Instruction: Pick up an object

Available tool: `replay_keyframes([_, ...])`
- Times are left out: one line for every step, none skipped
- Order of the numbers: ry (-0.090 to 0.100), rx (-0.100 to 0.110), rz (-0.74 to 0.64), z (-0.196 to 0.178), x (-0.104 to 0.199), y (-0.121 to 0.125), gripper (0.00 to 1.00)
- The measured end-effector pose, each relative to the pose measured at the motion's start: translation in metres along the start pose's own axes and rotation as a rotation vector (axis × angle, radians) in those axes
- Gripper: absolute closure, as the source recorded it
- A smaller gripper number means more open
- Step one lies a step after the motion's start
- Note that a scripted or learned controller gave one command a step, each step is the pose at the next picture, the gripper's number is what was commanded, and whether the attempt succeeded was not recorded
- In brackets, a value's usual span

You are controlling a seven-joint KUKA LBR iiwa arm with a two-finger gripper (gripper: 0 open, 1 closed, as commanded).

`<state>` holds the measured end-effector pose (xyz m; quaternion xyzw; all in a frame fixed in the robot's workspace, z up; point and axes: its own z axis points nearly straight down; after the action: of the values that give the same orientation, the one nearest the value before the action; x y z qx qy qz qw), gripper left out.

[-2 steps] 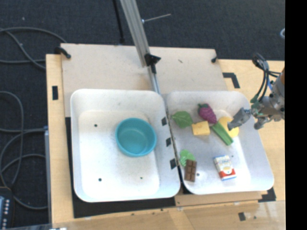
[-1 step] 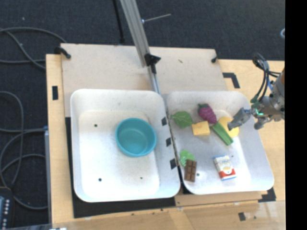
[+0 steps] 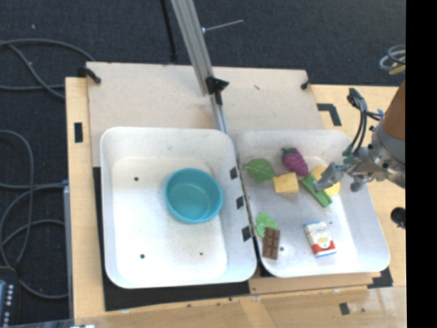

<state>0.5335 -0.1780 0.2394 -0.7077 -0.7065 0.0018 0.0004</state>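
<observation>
The right bin [image 3: 362,244] holds several small toys: a purple grape bunch [image 3: 294,160], a green leaf shape [image 3: 259,169], a yellow block [image 3: 286,183], a green stick over a yellow piece [image 3: 316,191], a red and white carton [image 3: 319,238], and a brown chocolate bar [image 3: 271,242] beside a small green piece [image 3: 265,222]. My gripper [image 3: 330,176] reaches in from the right and sits just above the green stick and yellow piece, at the bin's right side. No toy shows between its fingers.
The left bin [image 3: 130,251] contains a teal bowl [image 3: 194,195]. A metal pole [image 3: 194,36] slants up from the back edge between the bins. Cables lie on the dark floor at the left.
</observation>
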Motion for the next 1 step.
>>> replay_keyframes([0.001,0.002,0.000,0.0589,0.0077,-0.0005,0.00])
